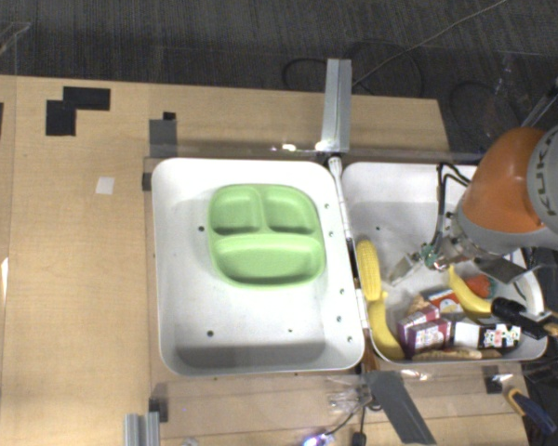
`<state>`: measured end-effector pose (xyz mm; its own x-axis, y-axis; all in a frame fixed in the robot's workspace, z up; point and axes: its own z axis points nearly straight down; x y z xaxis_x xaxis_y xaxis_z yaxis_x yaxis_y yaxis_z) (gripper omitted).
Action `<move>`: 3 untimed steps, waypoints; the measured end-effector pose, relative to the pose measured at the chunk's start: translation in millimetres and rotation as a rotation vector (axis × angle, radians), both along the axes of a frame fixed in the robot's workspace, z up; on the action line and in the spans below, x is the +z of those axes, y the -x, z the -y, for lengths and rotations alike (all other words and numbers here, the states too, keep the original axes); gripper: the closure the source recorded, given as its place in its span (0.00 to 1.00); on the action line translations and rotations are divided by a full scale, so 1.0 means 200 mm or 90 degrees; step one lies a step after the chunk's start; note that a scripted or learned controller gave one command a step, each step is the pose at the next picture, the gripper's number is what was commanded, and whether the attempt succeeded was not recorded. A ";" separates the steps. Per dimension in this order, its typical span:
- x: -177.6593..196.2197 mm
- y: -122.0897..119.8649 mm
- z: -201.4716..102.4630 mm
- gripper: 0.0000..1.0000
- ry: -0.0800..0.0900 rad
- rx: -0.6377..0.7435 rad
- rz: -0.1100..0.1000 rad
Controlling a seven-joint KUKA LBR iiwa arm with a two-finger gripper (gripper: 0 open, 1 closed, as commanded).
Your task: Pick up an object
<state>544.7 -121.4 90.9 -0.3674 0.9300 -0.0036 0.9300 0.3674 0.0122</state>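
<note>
Camera view: I see the gripper [428, 254] low in the right bin [391, 193], near a banana [368, 269]; its grip state I cannot tell

You see 2 white bins [181, 342], a light green tray [265, 232], 2 yellow bananas [368, 269], a dark purple carton [426, 333], grey arm [549, 170] with orange band [504, 189]

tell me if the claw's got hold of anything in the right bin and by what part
Cannot be told. The arm hangs over the right bin above the clutter, near a banana, and hides whatever is under its wrist.
</note>
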 end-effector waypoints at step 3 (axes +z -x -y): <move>0.06 -0.08 0.19 1.00 -0.001 -0.067 0.005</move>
<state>559.9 -159.4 103.1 -0.2673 0.9636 -0.0049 0.9634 0.2674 0.0204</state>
